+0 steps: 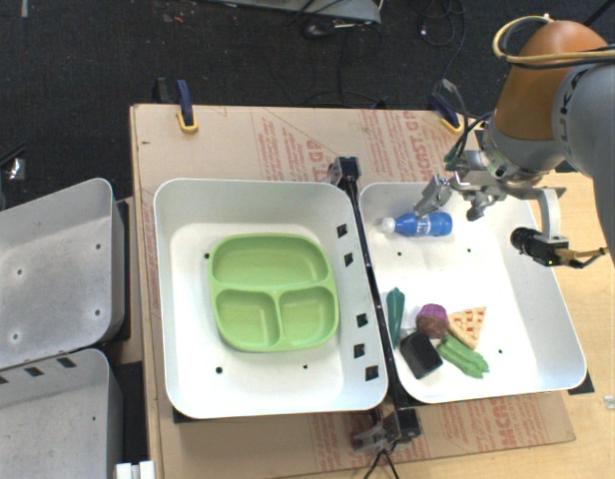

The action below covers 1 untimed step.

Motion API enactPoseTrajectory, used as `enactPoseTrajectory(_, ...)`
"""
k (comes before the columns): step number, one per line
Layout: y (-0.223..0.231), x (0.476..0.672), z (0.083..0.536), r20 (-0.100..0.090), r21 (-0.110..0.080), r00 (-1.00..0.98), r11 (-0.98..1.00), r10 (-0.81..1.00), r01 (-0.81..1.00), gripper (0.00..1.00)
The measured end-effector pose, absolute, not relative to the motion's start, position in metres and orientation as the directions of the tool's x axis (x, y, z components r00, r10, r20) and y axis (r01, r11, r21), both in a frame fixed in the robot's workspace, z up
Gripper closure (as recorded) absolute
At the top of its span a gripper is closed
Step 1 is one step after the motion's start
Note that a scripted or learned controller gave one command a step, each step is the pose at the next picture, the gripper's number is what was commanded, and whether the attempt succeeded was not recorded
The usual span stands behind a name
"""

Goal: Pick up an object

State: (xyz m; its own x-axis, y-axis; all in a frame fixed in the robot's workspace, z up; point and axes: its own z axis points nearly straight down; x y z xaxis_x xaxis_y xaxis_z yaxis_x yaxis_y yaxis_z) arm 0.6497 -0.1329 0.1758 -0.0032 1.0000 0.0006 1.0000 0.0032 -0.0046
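A: Since the task is just to lift something, which thing is closest to the gripper (452, 200)?

B: The blue bottle (419, 226). It lies on its side near the back of the right bin (547, 297), just below and a little left of the fingertips.

A: How does it lie?

B: Long axis roughly left to right across the view, white cap toward the divider between the bins.

A: Fingers?

B: Spread apart, nothing between them. They hang just above the bottle's right end.

A: And the rest?

B: A small heap at the bin's front: a green pepper (395, 310), a purple piece (432, 318), a waffle wedge (468, 323), a black block (420, 353). All well apart from the gripper. I'd judge the bottle the likely target, with a short drop down and left
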Motion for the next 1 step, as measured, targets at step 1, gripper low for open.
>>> enactPoseTrajectory(1, -0.1349, 0.6461, 0.1319, 0.0, -0.004, 0.001, -0.001, 1.0, 1.0, 0.0)
